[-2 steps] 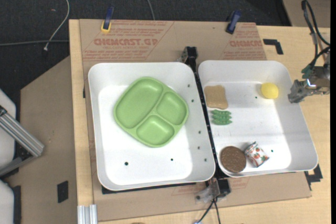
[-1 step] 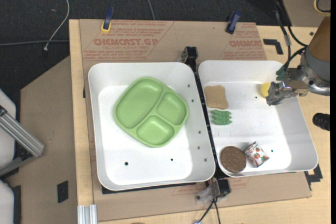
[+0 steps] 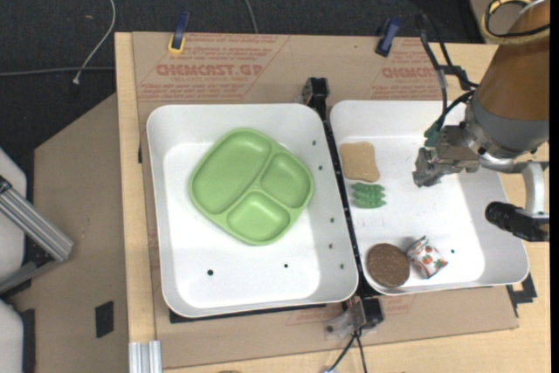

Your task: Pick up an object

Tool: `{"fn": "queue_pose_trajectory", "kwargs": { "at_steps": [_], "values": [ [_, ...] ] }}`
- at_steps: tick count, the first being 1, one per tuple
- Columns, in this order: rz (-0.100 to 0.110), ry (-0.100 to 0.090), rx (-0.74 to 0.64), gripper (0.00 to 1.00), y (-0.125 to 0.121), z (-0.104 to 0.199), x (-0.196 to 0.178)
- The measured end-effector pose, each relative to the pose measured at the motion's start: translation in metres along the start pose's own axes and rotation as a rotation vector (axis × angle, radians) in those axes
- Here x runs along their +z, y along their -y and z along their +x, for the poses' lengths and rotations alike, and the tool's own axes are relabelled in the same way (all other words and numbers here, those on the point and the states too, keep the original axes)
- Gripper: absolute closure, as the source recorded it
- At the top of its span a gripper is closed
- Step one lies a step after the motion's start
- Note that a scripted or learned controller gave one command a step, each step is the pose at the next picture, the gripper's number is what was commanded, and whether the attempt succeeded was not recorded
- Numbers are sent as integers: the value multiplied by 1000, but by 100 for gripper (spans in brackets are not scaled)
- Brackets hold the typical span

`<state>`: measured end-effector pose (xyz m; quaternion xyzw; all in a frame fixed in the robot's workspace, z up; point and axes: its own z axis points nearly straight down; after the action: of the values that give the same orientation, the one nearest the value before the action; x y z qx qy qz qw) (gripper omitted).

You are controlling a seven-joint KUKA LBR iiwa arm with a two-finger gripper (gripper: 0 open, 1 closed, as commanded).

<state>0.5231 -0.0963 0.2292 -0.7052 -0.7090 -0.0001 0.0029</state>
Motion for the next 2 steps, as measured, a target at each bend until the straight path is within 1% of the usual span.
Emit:
{"fn": "queue_pose_trajectory", "kwargs": {
  "at_steps": [2],
  "values": [
    [-2,0,-2,100,9,114,-15]
  ]
}}
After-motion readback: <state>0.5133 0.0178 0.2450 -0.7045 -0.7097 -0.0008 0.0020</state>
